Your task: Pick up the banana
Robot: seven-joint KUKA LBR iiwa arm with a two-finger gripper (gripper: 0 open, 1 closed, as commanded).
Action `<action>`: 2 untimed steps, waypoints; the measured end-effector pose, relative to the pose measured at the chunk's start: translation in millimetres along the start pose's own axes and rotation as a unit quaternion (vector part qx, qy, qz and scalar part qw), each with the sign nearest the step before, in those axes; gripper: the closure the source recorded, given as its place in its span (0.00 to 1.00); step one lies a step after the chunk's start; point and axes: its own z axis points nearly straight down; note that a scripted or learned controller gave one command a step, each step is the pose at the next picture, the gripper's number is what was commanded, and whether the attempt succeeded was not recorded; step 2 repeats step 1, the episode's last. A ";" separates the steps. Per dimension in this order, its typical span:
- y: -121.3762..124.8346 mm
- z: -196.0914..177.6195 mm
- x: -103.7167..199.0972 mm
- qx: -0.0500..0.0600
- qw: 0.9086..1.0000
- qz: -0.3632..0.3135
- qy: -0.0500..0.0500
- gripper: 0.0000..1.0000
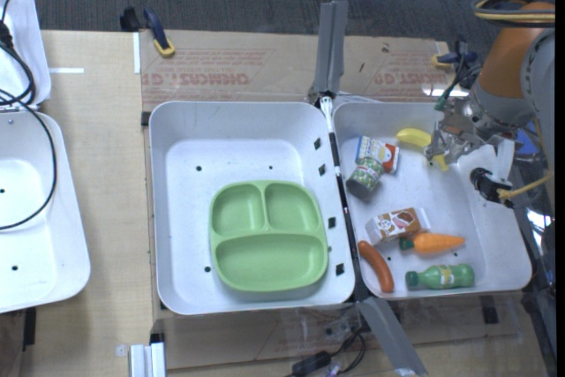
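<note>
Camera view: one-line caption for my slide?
Gripper hovers beside the banana in the right bin; green divided plate sits left.

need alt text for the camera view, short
The arm's tool hangs in the right bin just right of a yellow banana near its far wall. That bin also holds a carrot, sausage, green bottle and small cartons; the left bin holds a green divided plate.

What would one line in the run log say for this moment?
goal: banana | gripper: beside banana, right bin | held: nothing seen | status: not yet picked
</note>
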 end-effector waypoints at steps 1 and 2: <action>-17.9 -134.6 62.9 -0.006 0.998 0.057 0.002 1.00; -17.9 -134.6 62.9 -0.006 0.998 0.057 0.002 1.00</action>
